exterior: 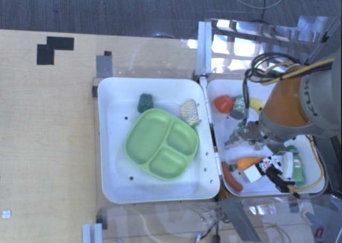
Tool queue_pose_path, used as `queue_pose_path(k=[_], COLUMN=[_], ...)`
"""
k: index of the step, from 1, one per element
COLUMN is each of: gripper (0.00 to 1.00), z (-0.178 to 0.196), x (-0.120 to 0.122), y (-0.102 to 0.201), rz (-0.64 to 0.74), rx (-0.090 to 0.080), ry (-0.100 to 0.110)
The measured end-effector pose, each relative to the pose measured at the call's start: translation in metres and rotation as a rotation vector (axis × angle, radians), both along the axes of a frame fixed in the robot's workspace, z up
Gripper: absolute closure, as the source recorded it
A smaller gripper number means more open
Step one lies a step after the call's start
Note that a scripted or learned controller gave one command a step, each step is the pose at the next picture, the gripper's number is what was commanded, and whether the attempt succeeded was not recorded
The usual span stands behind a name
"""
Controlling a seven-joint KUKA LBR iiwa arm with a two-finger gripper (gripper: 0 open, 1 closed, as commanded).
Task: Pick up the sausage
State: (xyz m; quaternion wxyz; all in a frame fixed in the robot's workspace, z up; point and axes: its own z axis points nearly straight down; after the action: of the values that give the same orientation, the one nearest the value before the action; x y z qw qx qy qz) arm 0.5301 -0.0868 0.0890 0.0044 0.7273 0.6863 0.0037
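The sausage [231,178] is a short red-brown link in the right bin [319,183]. It lies at the bin's front left corner, along the wall. My gripper [239,136] hangs over the middle of the right bin, above and a little behind the sausage, apart from it. The grey arm with its orange band [286,106] reaches in from the right and hides the bin's right middle. Nothing shows held in the gripper.
Beside the sausage lie an orange carrot [249,162] and a white block [253,174]. A red round thing [223,103] and a yellow piece [256,103] sit at the back. The left bin [109,146] holds a green divided plate [163,143], a dark green piece [145,102] and a patterned piece [189,112].
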Motion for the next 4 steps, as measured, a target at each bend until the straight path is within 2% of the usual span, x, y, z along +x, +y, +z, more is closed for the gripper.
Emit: queue_pose_path(k=[1, 2, 3, 4], gripper=[0.00, 0.00, 0.00, 0.00], z=[0.001, 0.095, 0.016, 0.016], x=[-0.026, 0.010, -0.042, -0.042], y=[-0.005, 0.015, 0.003, 0.003], rz=[0.076, 0.075, -0.049, -0.049], rx=[-0.001, 0.001, 0.000, 0.001], ry=[-0.008, 0.008, 0.009, 0.009])
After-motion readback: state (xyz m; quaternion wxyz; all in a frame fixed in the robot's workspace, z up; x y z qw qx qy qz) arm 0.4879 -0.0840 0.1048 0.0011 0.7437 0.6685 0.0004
